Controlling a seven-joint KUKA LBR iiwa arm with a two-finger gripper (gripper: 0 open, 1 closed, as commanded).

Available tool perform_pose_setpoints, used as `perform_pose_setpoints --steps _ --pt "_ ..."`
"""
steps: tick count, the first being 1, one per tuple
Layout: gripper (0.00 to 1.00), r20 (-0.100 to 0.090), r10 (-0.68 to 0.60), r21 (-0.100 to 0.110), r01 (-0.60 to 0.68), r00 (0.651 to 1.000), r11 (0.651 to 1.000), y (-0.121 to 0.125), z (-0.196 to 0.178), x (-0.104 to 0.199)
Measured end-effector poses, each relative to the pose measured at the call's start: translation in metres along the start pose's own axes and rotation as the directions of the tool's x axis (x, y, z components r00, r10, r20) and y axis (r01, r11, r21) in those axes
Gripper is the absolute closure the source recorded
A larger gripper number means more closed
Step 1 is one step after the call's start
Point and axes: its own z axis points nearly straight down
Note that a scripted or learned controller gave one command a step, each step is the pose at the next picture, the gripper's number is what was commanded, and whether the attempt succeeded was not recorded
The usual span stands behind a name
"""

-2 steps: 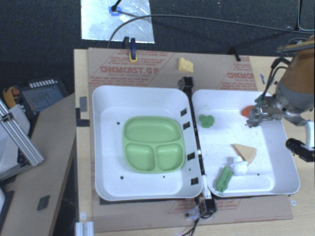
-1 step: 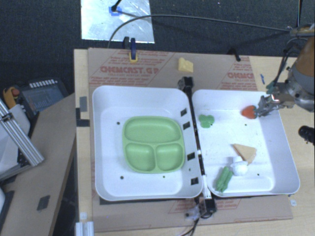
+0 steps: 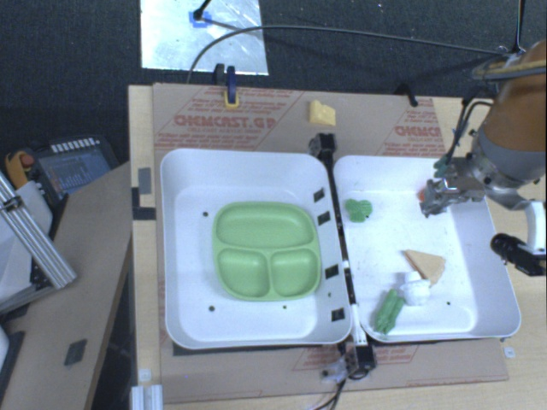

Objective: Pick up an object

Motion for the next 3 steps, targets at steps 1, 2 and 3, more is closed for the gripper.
perform_pose_setpoints --steps 1,2,3 --pt "1.0 0.0 -0.001 0.0 0.001 1.0 1.0 -0.018 0.002 0.058" --pt "1.0 -0.001 -0.002 0.001 0.002 1.0 1.0 -0.034 0.009 0.117" --pt "1.0 -0.001 -0.003 0.001 0.003 1.0 1.0 -0.049 0.009 0.173"
